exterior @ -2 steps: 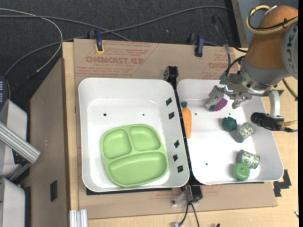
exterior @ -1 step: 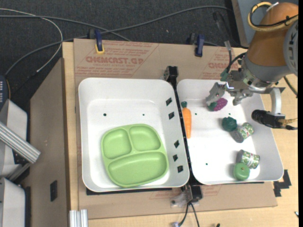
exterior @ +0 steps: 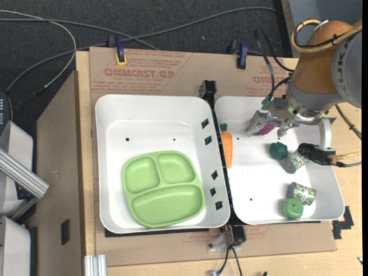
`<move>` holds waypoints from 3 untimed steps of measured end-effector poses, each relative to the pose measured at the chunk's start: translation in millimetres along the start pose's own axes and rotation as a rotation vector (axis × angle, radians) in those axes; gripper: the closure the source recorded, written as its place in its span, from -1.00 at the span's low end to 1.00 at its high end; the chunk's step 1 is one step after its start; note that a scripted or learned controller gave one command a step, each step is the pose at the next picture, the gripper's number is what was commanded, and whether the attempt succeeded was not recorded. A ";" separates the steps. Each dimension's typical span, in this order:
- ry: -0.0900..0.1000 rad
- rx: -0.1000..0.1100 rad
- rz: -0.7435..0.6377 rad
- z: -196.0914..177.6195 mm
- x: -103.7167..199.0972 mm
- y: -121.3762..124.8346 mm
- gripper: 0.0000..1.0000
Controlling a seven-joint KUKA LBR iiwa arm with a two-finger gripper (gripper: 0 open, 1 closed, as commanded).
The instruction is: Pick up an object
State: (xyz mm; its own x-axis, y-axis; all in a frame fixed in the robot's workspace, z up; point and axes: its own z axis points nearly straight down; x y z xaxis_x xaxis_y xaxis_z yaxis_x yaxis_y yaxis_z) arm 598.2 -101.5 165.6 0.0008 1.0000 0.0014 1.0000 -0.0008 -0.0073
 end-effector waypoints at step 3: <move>0.001 -0.007 -0.001 69.1 1.0 3.6 1.00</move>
State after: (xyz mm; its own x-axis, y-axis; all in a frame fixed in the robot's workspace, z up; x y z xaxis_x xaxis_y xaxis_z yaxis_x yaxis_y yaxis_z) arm 601.3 -100.4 96.5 0.0002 1.0000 0.0023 1.0000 -0.0002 -0.0004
